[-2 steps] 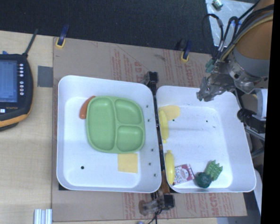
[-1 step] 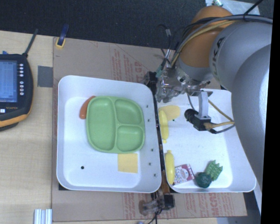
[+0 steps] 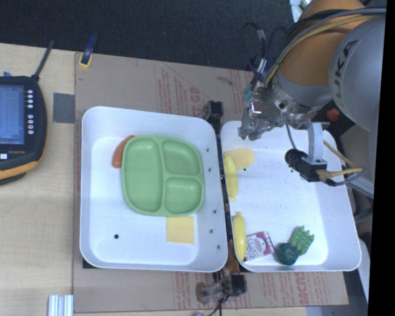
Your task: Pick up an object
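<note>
Above yellow piece [image 3: 239,158], my gripper [image 3: 254,129]; finger state unclear. Risk: bin wall [image 3: 221,163] blocks descent, grasp misses.

Two white bins [image 3: 89,181], one green tray [image 3: 163,175] (three compartments)

Bench [image 3: 25,243] with two white bins [image 3: 96,181]

Grey arm [image 3: 360,57], orange band, black cables, seemingly metallic tool [image 3: 253,127].
</note>
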Robot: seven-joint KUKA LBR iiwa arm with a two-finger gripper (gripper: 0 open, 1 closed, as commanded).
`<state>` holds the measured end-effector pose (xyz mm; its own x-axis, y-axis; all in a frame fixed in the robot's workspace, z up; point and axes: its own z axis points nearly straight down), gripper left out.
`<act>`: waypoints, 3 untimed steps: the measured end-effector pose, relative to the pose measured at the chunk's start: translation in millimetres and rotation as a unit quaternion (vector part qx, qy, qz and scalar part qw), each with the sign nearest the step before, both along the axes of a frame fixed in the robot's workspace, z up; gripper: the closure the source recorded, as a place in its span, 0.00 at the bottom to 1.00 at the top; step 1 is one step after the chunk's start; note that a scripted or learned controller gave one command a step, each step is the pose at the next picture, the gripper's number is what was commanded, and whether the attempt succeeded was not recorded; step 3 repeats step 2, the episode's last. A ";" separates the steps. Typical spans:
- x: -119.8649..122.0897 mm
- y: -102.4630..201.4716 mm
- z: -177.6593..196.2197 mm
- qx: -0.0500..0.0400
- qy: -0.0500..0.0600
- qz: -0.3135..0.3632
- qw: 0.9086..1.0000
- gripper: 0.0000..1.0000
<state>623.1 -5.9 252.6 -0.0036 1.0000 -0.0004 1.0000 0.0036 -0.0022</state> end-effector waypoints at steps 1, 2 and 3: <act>23.2 60.2 -30.9 -0.001 0.000 0.001 1.000 1.00; -19.2 -33.2 6.4 0.000 0.001 -0.001 1.000 1.00; -19.2 -33.2 6.4 0.000 0.001 -0.001 1.000 1.00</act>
